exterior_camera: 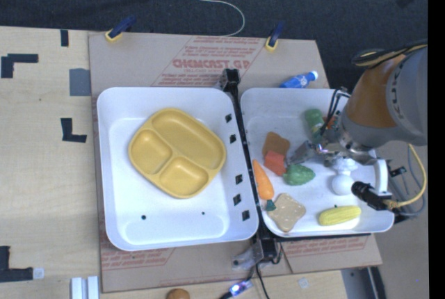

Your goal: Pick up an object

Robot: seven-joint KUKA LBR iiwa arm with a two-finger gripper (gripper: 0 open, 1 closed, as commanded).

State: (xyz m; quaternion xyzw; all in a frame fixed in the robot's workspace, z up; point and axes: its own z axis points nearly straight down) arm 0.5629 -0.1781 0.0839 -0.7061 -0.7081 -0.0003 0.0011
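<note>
Nearest the camera, along the lower edge of the right bin, lie a slice of toast and a yellow corn cob, with an orange carrot just beside the divider between the bins. A step farther in sit a red block, a brown block touching it, and a leafy green piece. The end effector hangs low over this cluster, just above and to the right of the green piece. Whether its fingers are spread or closed I cannot tell, and nothing can be seen held between them. Beyond it a second green item rests near the back wall, and a blue bottle lies outside on the bench. The left bin holds a yellow divided tray.

The green piece looks the likeliest target. To do this well, I would centre over it, keep clear of the red block close by, and descend straight before closing.
</note>
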